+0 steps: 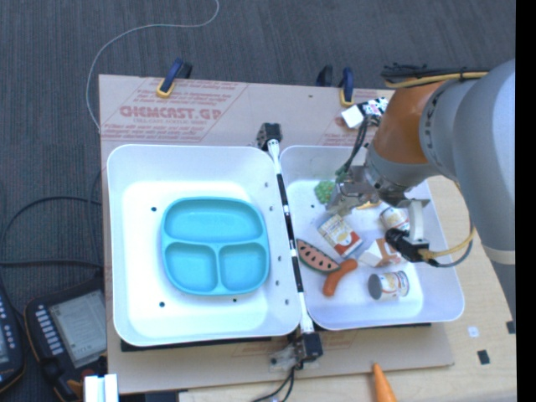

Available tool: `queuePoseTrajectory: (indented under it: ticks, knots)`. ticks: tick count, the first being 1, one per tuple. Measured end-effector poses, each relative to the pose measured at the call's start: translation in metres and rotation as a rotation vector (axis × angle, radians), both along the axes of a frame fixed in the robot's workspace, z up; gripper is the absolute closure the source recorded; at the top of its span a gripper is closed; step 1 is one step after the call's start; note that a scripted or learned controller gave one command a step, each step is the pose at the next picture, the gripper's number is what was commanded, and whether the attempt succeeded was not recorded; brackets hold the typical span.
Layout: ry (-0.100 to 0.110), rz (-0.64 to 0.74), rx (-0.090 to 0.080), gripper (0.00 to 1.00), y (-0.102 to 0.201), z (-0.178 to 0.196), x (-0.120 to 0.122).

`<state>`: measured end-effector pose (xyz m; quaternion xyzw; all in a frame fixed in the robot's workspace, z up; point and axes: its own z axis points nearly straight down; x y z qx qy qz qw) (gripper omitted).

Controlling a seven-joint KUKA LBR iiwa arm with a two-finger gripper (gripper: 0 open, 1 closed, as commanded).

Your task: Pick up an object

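Camera view is showing the arm reaching in from the right and hanging its gripper (350, 193) low over the right bin (444, 304), likely because all the loose items are lying there; whether it is clasping anything I cannot tell. Just below it, the small carton (342, 231) is lying flat, its long axis running diagonally from upper left to lower right. Near it, the sausage (338, 276) is pointing up-right. A blue divided plate (216, 244) is sitting in the left bin (134, 174).
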<state>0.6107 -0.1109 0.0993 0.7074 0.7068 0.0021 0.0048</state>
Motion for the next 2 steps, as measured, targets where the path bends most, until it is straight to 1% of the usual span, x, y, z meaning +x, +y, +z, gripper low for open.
queuePoseTrajectory:
  ticks: [1,2]
  knots:
    - [0.008,0.001,0.001,1.00,-0.0676,0.0173,0.0523]
    - [0.009,0.002,0.002,0.00,-0.0671,0.0170,0.0523]
